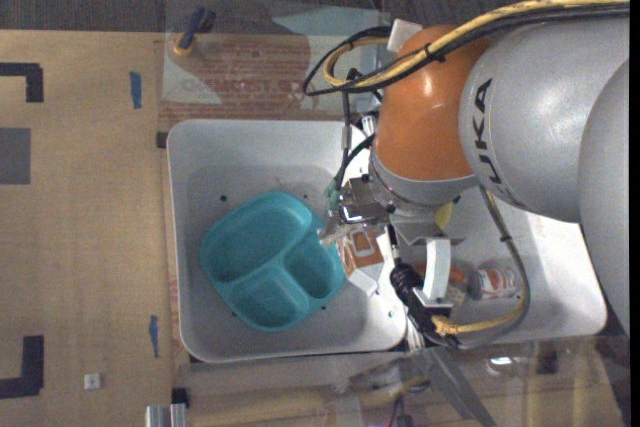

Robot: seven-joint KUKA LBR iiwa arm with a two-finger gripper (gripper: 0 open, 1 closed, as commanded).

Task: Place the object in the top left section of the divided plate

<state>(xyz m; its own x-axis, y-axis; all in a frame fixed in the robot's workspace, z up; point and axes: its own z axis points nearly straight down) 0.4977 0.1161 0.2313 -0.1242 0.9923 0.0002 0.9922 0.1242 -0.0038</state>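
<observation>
A teal divided plate [262,255] with three sections lies tilted in the left white bin [215,165], and nothing lies in its sections. My gripper [345,233] hangs at the plate's right rim, under the orange band of the arm [430,115]. A small brown and white object [363,255] sits right below the gripper, at the plate's right edge. Whether the gripper is touching or holding it, I cannot tell. The arm's bulk hides much of the area behind the gripper.
A can with a red and white label [495,283] lies in the right bin [570,300], beside a white part and cables of the arm. A clear sheet with a blue-handled tool [192,30] rests on the bench behind the bins.
</observation>
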